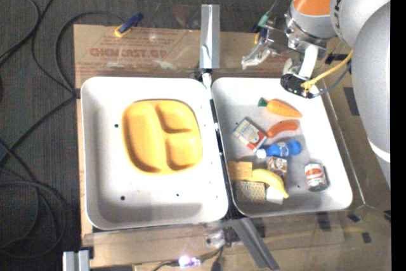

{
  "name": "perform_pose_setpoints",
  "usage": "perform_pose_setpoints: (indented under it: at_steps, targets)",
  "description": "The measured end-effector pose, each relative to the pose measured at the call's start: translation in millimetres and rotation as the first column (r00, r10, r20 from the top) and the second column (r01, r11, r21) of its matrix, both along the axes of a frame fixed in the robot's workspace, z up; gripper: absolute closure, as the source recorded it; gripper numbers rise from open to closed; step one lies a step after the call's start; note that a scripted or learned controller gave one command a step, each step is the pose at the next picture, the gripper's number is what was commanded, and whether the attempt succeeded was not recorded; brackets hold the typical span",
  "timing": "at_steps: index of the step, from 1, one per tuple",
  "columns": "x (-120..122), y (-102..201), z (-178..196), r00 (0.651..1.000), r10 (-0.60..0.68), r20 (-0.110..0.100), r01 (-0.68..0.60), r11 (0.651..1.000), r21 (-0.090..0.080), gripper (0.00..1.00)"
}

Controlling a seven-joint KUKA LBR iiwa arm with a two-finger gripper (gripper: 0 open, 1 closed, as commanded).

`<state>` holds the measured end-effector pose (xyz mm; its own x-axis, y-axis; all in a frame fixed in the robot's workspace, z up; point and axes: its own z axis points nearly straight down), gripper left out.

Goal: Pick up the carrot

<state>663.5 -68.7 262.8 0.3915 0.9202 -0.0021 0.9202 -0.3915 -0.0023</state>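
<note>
Left bin (pixel 95 200): yellow divided tray (pixel 163 135). Right bin (pixel 336 190): carrot (pixel 282 108) at far side, sausage (pixel 281 128), blue bottle (pixel 282 150), banana (pixel 271 181), can (pixel 315 176). Gripper (pixel 279 54) above far rim, nothing held; finger spread cannot be told.

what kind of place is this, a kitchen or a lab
Most likely a robotics lab bench, not a kitchen: two white bins sit on cardboard, loose cables trail over the floor, and the carrot and banana look like toy food.
</note>
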Motion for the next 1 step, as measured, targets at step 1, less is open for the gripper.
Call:
perform_pose_setpoints:
  at_steps: [1]
  targets:
    - [-47.7,-46.3,-174.3,0.999,0.033,0.006,-0.033,0.999,0.000,0.00]
